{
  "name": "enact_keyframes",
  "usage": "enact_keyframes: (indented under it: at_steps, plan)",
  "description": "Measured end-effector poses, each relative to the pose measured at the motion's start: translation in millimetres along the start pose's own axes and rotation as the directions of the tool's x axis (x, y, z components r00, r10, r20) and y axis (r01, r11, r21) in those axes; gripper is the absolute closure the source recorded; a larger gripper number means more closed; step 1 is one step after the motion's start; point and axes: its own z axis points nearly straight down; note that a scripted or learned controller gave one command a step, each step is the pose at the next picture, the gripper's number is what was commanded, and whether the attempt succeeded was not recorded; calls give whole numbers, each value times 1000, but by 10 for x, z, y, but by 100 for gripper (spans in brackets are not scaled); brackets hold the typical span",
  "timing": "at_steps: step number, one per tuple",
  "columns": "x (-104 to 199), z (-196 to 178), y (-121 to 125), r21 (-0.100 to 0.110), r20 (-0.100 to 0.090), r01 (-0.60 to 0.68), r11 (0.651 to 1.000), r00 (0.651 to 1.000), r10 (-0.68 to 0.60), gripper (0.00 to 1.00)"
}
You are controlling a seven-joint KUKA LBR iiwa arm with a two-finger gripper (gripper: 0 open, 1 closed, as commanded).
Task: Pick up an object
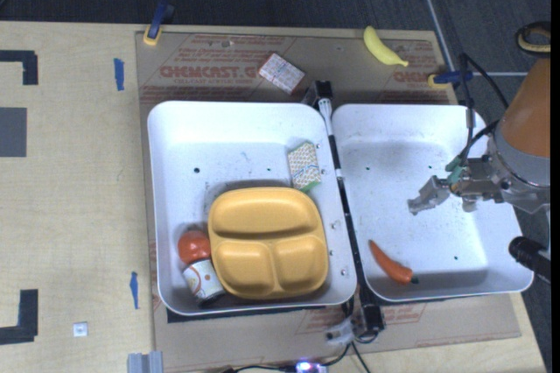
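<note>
Nearest the camera, at the front of the left bin (166, 187), a small can (201, 278) lies beside an orange-red ball (193, 246), both just left of a yellow tray (267, 240) with 3 compartments. The tray fills most of the bin's front half and touches the can. In the right bin (490, 275), a carrot (389, 263) lies at a slant near the front wall, close to the divider between the 2 bins.

Further back, the gripper (422, 201) hangs over the middle of the right bin, reaching in from the right, with the orange band (534, 122) above it. It is well apart from the carrot, and nothing shows between its tips; whether the fingers are open or closed cannot be told from this angle.

Behind the tray, a patterned packet (304, 165) leans near the left bin's right wall. Beyond both bins, on the cardboard (219, 69), sit a small box (280, 73) and a banana (383, 46).
</note>
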Motion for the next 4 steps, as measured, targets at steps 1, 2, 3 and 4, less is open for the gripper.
enact_keyframes:
  at_steps: [1,2,3,4]
  plan:
    - [7,734,-3,0,0,0,1000,1000,0,0]
    - [85,1489,20,-5,1,0,1000,1000,0,0]
    - [79,1489,14,-6,1,0,1000,1000,0,0]
    - [83,1490,14,-7,2,0,1000,1000,0,0]
